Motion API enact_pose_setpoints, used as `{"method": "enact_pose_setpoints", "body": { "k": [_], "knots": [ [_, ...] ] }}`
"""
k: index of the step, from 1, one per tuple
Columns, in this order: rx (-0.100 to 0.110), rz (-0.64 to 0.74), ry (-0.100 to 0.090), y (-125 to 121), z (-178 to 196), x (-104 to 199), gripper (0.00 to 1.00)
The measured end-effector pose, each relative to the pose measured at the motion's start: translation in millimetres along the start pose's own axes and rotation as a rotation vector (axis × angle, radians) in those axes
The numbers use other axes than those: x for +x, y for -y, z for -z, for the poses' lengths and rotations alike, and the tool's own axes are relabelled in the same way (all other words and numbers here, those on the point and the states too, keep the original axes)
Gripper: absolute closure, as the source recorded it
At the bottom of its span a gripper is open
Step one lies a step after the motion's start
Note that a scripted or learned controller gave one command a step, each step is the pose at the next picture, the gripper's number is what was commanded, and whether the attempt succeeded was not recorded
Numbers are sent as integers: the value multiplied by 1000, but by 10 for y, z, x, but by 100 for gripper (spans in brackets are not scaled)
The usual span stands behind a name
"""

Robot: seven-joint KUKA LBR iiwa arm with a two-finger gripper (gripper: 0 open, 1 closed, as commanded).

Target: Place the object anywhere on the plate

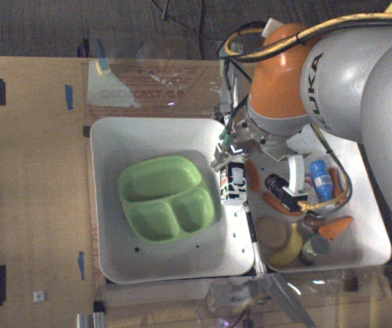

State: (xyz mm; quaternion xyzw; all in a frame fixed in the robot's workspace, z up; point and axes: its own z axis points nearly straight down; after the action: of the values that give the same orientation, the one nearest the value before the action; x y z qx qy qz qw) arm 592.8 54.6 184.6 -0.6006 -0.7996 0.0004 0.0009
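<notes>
A light green plate [167, 198] with three compartments lies in the left white bin [110, 183], and nothing lies on it. My gripper [232, 182], black and white, hangs over the rim between the two bins, just right of the plate's right edge. I see no object in it from this angle. The grey arm with its orange band [284, 74] reaches in from the upper right and hides part of the right bin.
The right bin [373, 244] holds several small items: a blue bottle [321, 182], an orange carrot [334, 227], a yellow banana [288, 249], a brown round piece [272, 232] and a dull green can [313, 249]. Cables loop near the wrist.
</notes>
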Motion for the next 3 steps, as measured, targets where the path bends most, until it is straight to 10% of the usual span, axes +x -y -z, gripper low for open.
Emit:
{"method": "enact_pose_setpoints", "body": {
  "k": [3],
  "knots": [
    [-1, 320, 1, -49, 325, 1040, 100]
  ]
}}
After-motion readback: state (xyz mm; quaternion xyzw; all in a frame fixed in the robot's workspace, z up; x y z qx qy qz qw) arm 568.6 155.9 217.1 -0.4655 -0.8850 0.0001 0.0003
